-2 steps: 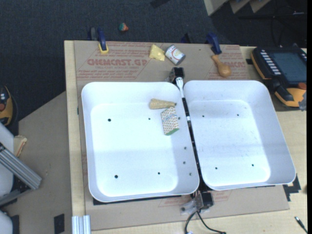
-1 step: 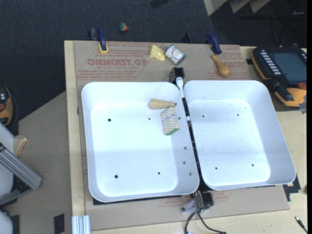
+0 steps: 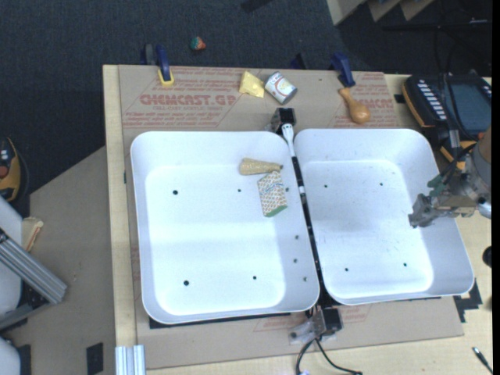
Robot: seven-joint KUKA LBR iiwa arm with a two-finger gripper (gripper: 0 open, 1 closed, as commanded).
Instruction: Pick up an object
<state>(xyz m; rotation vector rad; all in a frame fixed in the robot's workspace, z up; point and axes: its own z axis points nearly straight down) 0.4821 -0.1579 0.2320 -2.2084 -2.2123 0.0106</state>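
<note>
Left bin (image 3: pixel 156 233): tan stick (image 3: pixel 259 166), patterned packet (image 3: pixel 272 193), touching. Right bin (image 3: pixel 437 276): end effector (image 3: pixel 426 211) at right wall; finger state unclear, possibly holding nothing.

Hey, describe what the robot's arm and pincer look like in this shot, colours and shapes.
At the view's right edge, the pincer is a small dull grey metal assembly, blocky and angular, ending in short dark tips. Behind it the wrist section looks grey with some thin dark cabling or fittings around it. The picture is too blurred there to make out any markings.
</note>
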